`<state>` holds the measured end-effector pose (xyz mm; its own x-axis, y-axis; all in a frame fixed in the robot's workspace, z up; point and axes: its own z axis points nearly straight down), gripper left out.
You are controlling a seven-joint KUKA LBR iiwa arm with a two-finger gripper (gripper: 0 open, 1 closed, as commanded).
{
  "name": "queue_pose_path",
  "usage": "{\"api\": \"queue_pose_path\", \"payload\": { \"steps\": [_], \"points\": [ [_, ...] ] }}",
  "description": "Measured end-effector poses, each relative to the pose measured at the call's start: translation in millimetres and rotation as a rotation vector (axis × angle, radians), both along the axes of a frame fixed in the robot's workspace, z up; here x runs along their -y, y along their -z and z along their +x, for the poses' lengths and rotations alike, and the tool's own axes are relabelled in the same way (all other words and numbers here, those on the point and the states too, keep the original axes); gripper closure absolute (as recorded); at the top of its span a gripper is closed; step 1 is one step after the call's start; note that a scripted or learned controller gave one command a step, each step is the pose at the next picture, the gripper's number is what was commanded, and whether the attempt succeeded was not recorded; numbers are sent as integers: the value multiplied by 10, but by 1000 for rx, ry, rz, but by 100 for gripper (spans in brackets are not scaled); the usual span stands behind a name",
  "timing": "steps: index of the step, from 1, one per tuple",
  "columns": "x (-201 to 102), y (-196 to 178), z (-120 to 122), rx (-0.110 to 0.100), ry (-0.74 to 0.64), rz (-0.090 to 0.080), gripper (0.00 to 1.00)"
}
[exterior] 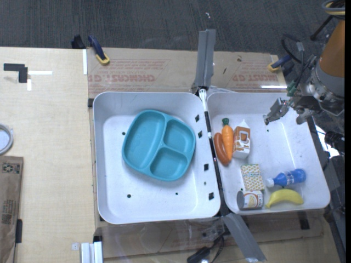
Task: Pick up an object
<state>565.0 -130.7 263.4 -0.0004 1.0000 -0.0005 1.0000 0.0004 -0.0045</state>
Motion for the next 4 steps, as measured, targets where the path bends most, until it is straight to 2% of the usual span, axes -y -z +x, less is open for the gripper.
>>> {"api": "queue_pose_path", "payload": {
  "steps": [1, 2, 3, 4],
  "points": [
    [-312, 1307, 54, -1, 14, 0, 0],
    [-296, 1228, 54, -3, 18, 0, 100],
    [-296, 1228, 54, -3, 18, 0, 0],
    [49, 1095, -2, 3, -16, 0, 0]
  ]
}}
